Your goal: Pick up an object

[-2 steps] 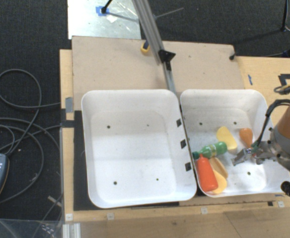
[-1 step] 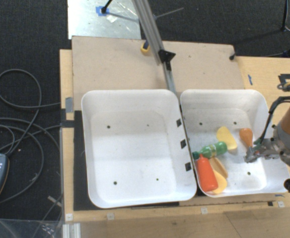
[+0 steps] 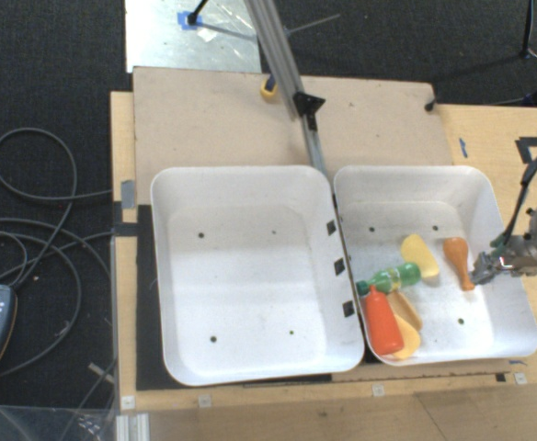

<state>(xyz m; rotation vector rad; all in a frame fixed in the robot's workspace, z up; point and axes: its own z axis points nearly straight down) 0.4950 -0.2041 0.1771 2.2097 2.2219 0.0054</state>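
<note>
In the camera view we see the table (image 3: 204, 118) with two white bins side by side. The hand (image 3: 483, 266) enters at 3 o'clock and hangs over the right bin (image 3: 406, 186), near its right wall. We cannot tell how it stands.

Just beside the hand, at its 9 o'clock, lies an orange carrot-shaped object (image 3: 458, 260), its lower end almost under the hand; we cannot tell if they touch. Further toward 9 o'clock lies a yellow object (image 3: 419, 252), and next to it a green bottle (image 3: 398, 277). At 7 o'clock from the hand lies a red bottle (image 3: 382, 320) on a tan object (image 3: 408, 322). The left bin (image 3: 241, 274) is at 9 o'clock.
</note>
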